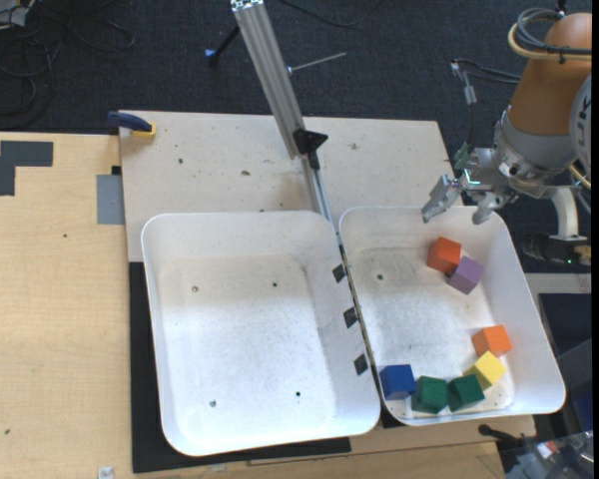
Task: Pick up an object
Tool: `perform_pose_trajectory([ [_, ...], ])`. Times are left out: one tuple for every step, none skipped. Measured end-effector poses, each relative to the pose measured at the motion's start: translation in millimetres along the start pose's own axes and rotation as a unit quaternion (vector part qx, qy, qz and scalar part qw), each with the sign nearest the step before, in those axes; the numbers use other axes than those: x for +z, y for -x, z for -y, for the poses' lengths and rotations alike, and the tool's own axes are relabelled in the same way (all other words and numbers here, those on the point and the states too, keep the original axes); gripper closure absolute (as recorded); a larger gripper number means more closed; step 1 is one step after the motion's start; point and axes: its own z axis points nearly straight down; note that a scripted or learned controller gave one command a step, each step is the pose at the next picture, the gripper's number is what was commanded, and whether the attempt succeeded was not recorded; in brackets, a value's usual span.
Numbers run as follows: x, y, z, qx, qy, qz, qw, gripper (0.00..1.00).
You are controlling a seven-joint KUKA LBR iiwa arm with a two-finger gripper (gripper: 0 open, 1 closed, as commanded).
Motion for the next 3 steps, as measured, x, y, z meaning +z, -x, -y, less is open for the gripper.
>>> perform_pose_trajectory([
  [-3.2,-0.3,-1.0,-0.002,0.002,0.001,1.0,0.0],
  [40.7,-0.4,-2.9,-0.001,0.0,0.001,1.0,0.0],
  [85.5,2.7,-2.5,0.0,0.0,0.0,1.0,0.0],
])
